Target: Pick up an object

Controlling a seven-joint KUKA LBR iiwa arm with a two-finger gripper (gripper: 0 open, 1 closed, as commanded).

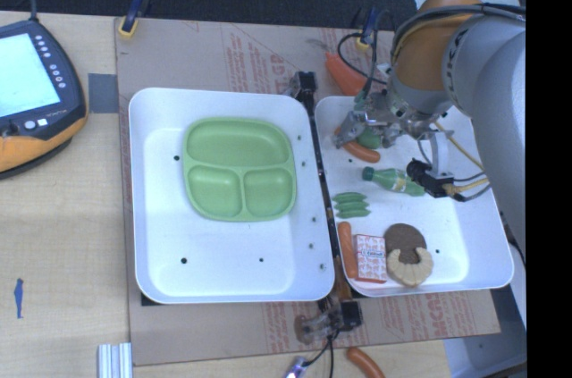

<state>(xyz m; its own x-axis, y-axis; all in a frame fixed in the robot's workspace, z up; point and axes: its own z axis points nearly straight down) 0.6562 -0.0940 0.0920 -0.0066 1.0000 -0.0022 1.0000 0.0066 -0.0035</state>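
Note:
My gripper (365, 128) hangs low over the far left corner of the right bin (478, 264), under the grey arm with the orange band. Just beneath it lies an orange-red sausage (362, 153), with a small greenish thing beside it that is too blurred to name. A green bottle (393, 180) lies on its side in the middle of the bin. Closer to the front are green pea pods (351, 205), an orange stick (345, 240), a red and white packet (369, 258) and a brown and cream cookie (408, 254).
The left bin (156, 260) holds a green divided plate (239, 168). An orange toy (344, 73) lies on the cardboard behind the right bin. A control pendant (36, 95) sits at the far left. Cables trail by the bottle, and clamps grip the board edges.

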